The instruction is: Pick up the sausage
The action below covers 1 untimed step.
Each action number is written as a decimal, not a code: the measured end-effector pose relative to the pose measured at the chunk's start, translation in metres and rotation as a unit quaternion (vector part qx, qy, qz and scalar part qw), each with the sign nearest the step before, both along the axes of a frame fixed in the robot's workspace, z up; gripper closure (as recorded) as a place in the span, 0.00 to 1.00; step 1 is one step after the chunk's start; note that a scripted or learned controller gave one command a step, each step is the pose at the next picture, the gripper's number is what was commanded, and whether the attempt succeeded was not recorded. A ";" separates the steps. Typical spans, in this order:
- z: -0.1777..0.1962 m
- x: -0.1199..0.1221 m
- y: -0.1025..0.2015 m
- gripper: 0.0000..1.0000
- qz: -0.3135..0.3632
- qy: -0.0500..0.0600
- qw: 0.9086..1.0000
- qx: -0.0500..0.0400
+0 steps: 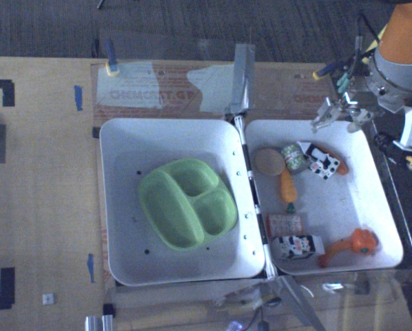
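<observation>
The end effector (pixel 341 112) hangs over the far rim of the right bin (pixel 388 205), under the grey wrist and orange band; its two thin fingers stand a little apart, and nothing sits between them.

Outward from it lie a small green can (pixel 293 157), a black-and-white carton (pixel 323 163), a round tan disc (pixel 269 161) and a carrot (pixel 288 186); the sausage (pixel 346 245) lies well apart from the end effector, in the near right corner of the same bin, close to the rim.

It is a short, curved, orange-brown toy with one fatter, brighter end; it is probably light, smooth plastic or rubber, so likely to slip or roll; the best hold seems to be across the narrow middle, jaws set square to its length, clear of the bin wall.

The left bin (pixel 123 150) carries a green divided plate (pixel 187 203) on the worktop (pixel 40 185).
</observation>
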<state>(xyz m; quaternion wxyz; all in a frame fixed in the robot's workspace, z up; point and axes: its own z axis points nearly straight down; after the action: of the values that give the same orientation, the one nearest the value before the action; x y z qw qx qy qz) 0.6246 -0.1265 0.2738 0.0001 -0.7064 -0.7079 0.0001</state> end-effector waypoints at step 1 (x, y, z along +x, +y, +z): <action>-0.112 -0.056 -0.062 0.00 0.006 0.000 1.000 0.000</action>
<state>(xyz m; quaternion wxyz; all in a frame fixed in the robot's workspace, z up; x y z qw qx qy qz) 0.5690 -0.1886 0.1616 -0.0003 -0.7021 -0.7121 -0.0001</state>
